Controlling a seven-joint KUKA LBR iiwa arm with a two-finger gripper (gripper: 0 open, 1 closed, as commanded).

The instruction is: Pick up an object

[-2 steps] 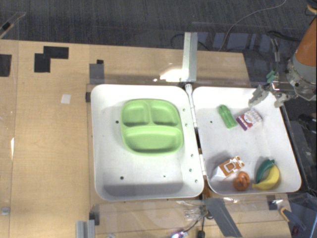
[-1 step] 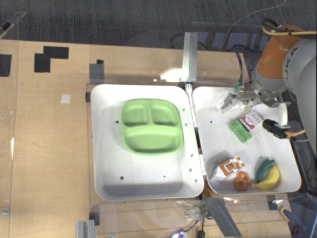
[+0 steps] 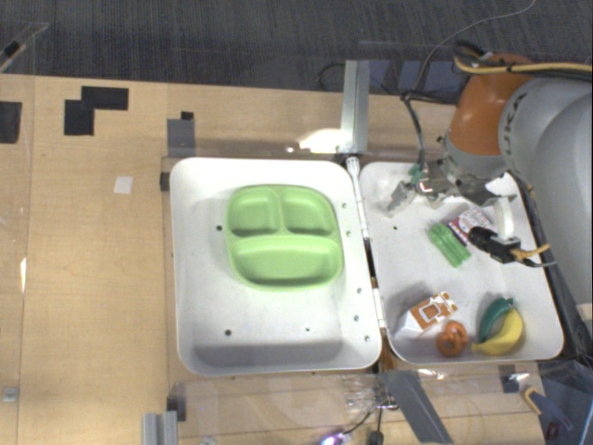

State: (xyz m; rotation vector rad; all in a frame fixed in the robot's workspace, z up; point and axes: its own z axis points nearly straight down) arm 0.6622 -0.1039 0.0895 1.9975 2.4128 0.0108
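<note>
Banana (image 3: 501, 330) nr bin's (image 3: 400, 248) front-right corner

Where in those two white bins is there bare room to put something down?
Left bin: bare floor around the green plate, widest toward its near edge. Right bin: a bare patch mid-left, between the gripper and the carton. Its right side is crowded.

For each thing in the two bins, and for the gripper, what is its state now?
Green divided plate: lying flat, right side up, in the left bin.
Banana: lying in the right bin, near corner.
Orange fruit: resting beside the banana.
Green packet: lying flat.
Small carton: lying flat.
Gripper: over the right bin's far end; grasp unclear.
</note>
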